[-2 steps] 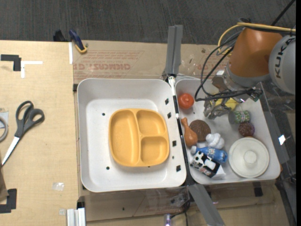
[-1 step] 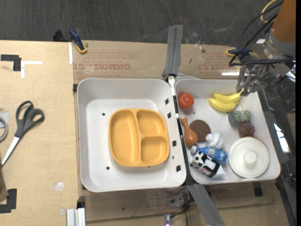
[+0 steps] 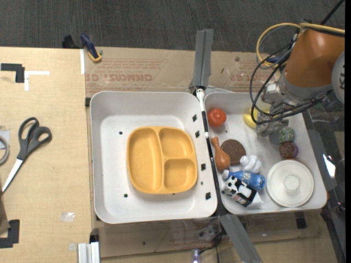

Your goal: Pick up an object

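My gripper hangs low over the back of the right bin, just right of a yellow object that it partly covers and above a greenish ball. Nothing shows between its fingers. Also in this bin are a red tomato, a brown round cookie, an orange drumstick, a small white figure, a black-and-white cow toy, a dark reddish ball and a white round lid.
The left bin holds an orange divided plate. A grey divider post rises between the bins at the back. Scissors lie on the bench at far left. Yellow and black cables loop beside the arm.
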Robot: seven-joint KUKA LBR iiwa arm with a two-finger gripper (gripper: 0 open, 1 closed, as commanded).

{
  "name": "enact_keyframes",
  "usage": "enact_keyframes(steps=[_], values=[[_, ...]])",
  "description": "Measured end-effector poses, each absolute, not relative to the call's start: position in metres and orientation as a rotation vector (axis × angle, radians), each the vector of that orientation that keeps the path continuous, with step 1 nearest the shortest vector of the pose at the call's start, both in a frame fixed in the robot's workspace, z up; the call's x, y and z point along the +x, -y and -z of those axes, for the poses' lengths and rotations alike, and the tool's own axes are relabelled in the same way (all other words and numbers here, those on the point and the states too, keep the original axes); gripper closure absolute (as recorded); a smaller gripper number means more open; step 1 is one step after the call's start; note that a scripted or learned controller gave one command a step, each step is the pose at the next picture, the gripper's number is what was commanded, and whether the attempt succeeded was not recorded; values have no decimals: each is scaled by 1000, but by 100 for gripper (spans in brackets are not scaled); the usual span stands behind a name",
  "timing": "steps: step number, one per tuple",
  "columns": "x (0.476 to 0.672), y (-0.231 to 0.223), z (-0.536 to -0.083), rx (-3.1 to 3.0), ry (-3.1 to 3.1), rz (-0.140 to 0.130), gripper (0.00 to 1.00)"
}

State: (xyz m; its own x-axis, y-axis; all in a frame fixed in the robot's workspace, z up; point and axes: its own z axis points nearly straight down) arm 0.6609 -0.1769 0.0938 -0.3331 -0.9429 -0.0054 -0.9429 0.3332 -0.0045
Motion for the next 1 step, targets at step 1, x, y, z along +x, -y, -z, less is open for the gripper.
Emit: enact_keyframes(steps=[1], values=[[663, 167, -94, -1815, -2545, -14, 0]])
